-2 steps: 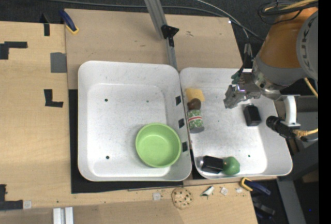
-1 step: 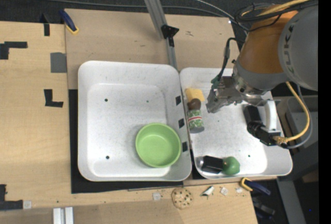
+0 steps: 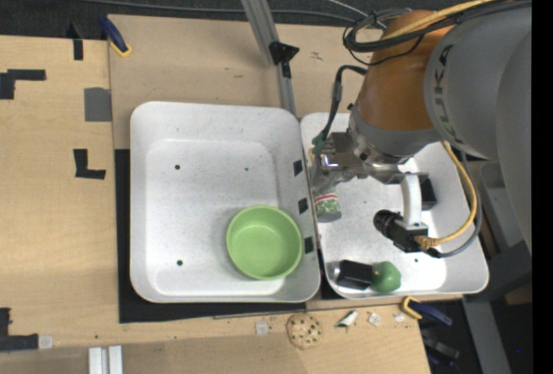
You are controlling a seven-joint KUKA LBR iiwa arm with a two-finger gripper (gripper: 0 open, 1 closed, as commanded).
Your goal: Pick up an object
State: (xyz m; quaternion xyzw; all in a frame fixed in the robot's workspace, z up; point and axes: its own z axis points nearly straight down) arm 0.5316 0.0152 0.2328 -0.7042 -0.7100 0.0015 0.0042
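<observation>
My gripper point(image 3: 327, 184) hangs over the left edge of the right bin point(image 3: 462, 277), under the orange wrist band. Just below it I see a small grey-green object with a red mark point(image 3: 327, 208), close to the wall between the bins; whether the gripper touches it I cannot tell. A green ball point(image 3: 387, 276) lies at the right bin's front edge, touching a flat black object point(image 3: 352, 274) on its left. A light green bowl point(image 3: 263, 241) sits upright in the front right part of the left bin point(image 3: 173, 148).
A slanted metal pole point(image 3: 259, 9) runs from the top down to the bins' shared back corner. A black cable fitting point(image 3: 396, 228) and a white part hang from the arm over the right bin. Small bits, among them a round cookie-like piece point(image 3: 301, 330), lie on the bench in front.
</observation>
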